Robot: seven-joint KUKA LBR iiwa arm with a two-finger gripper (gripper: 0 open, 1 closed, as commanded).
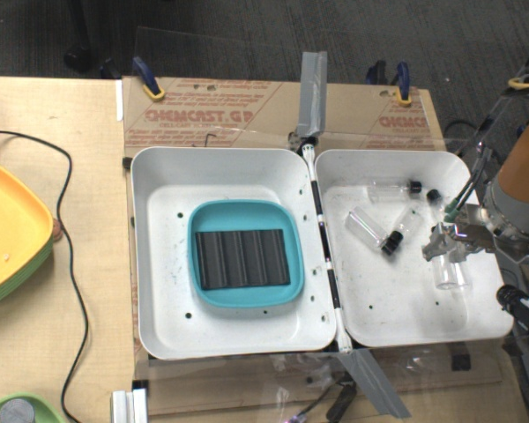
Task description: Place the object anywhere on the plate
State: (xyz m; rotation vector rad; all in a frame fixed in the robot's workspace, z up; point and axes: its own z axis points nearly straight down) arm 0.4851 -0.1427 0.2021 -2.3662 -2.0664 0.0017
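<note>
The hand (447, 241) hangs low over the right side of the right bin (406, 320), at the end of the grey arm (511, 205) reaching in from the right; how far it is open I cannot tell, and whether it has anything in it is unclear. Just beneath it a clear plastic vial (449, 273) stands on the bin floor, close under the fingers, though contact cannot be made out. A little to its left lies a second clear vial with a black cap (397, 233), tilted, and just beyond that a third clear tube (363, 227) lies flat. Up and left of the hand, toward the bin's back wall, a fourth vial with a black cap (393, 188) lies on its side, and a small loose black cap (433, 196) sits nearby. Well to the hand's left, across the seam between the bins, the left bin (159, 254) holds the teal plate (244, 256) with a dark ribbed insert, well apart from all the vials. Farther left on the bench (70, 271), yellow dishes (9, 236) sit beside a black cable (73, 236).
</note>
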